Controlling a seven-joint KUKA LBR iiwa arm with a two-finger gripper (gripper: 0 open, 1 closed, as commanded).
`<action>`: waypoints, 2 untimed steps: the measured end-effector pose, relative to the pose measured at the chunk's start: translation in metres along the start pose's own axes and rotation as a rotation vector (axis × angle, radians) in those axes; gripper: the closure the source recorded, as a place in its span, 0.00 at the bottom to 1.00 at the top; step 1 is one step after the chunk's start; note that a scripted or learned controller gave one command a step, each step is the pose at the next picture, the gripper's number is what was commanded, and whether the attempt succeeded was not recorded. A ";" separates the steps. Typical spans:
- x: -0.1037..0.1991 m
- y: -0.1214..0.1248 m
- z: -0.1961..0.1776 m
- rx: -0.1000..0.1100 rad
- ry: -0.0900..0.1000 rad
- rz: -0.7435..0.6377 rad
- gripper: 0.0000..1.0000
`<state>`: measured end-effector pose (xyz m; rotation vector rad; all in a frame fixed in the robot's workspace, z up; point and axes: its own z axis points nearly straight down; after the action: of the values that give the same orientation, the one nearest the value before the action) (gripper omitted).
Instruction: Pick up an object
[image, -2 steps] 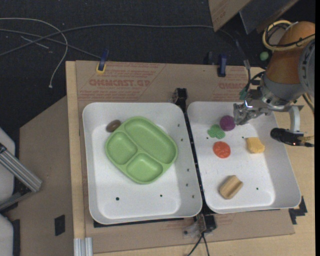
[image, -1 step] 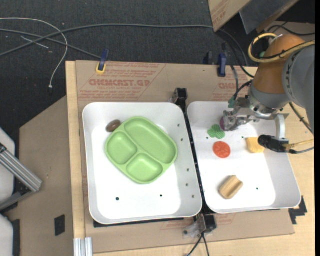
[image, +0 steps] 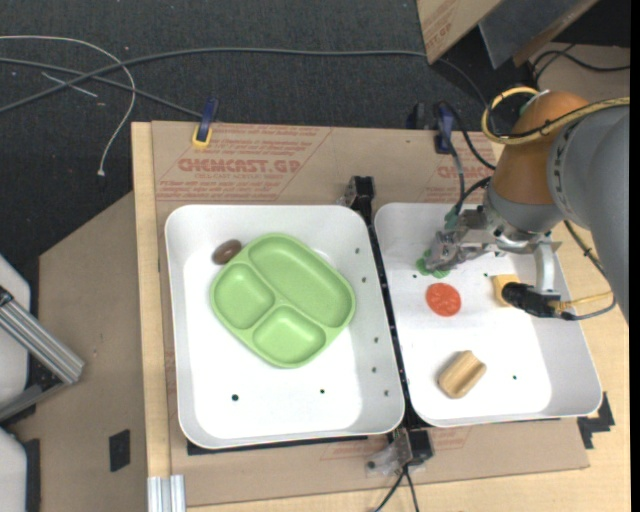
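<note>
My gripper (image: 447, 248) hangs low over the upper left part of the right bin (image: 560, 385). A small green object (image: 433, 266) shows at its lower left tip, touching or just under it; I cannot tell whether it is gripped. A red round object (image: 443, 299) lies just below the gripper, apart from it. Toward the front of the same bin lies a tan cork-shaped block (image: 461, 374). A small yellow piece (image: 505, 288) sits to the right of the red one, beside a black cable end.
The left bin (image: 200, 390) holds a green three-compartment tray (image: 282, 298) and a small brown object (image: 228, 251) at the tray's upper left. The grey arm with its orange band (image: 535, 165) covers the right bin's upper right. Cables trail along that bin's right side.
</note>
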<state>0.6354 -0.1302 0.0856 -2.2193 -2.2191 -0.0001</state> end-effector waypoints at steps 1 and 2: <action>0.000 0.002 -0.015 -0.008 -0.001 -0.001 1.00; -0.010 0.004 -0.069 -0.010 -0.004 0.000 1.00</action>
<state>0.6399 -0.1405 0.1548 -2.2267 -2.2258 -0.0059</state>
